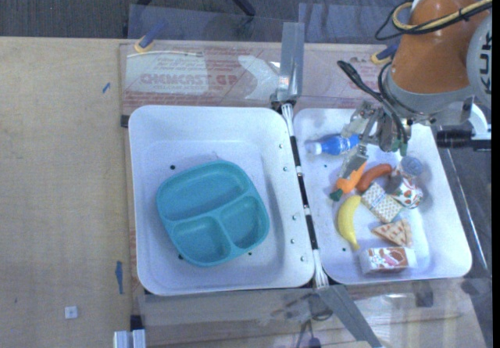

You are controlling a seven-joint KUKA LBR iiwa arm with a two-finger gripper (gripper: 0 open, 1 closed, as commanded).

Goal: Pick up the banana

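Note:
The yellow banana point(348, 220) lies in the right bin point(453, 260), left of centre, curving toward the front. My gripper point(380, 138) hangs over the back half of that bin, above and behind the banana, near a carrot and a small bottle. Nothing shows between its fingers. The arm's orange band sits above it at the upper right.
Around the banana lie an orange carrot point(353, 179), a reddish sausage point(378, 171), a blue-capped bottle point(334, 145), a checkered cracker point(383, 202), a pizza slice point(394, 232) and a small carton point(386, 260). The left bin point(148, 135) holds a teal divided plate point(212, 213).

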